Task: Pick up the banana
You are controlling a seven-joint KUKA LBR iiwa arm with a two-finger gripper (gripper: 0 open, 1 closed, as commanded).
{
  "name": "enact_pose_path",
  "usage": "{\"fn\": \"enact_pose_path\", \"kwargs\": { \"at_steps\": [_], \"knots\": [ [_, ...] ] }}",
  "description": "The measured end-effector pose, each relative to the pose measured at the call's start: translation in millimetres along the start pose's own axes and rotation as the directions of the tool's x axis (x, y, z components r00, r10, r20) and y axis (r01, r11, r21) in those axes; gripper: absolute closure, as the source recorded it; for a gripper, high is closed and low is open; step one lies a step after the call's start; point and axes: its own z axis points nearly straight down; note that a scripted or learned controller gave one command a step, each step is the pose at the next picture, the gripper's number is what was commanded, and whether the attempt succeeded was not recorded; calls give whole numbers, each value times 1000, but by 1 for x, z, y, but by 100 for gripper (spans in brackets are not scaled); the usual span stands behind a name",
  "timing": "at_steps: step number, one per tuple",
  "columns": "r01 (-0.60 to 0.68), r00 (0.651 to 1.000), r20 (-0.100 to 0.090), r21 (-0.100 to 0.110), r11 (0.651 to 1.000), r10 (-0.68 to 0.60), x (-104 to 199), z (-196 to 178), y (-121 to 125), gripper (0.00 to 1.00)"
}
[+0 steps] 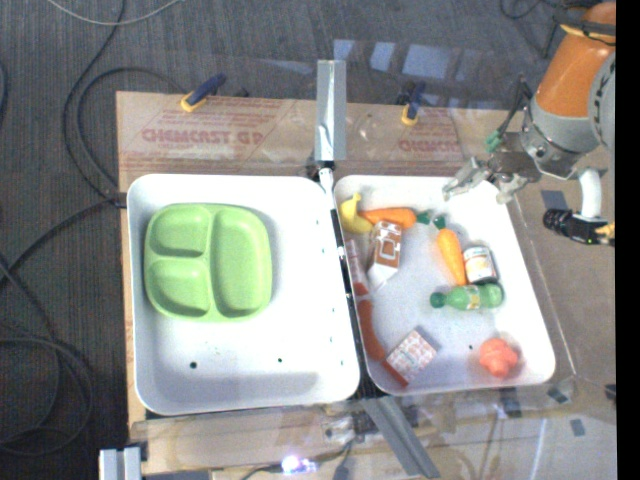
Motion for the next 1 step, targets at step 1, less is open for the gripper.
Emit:
{"fn": "enact_pose_path", "kwargs": {
  "at_steps": [1],
  "knots": [
    [362, 932, 2, -1, 932, -362, 63, 62, 8, 0]
  ]
}}
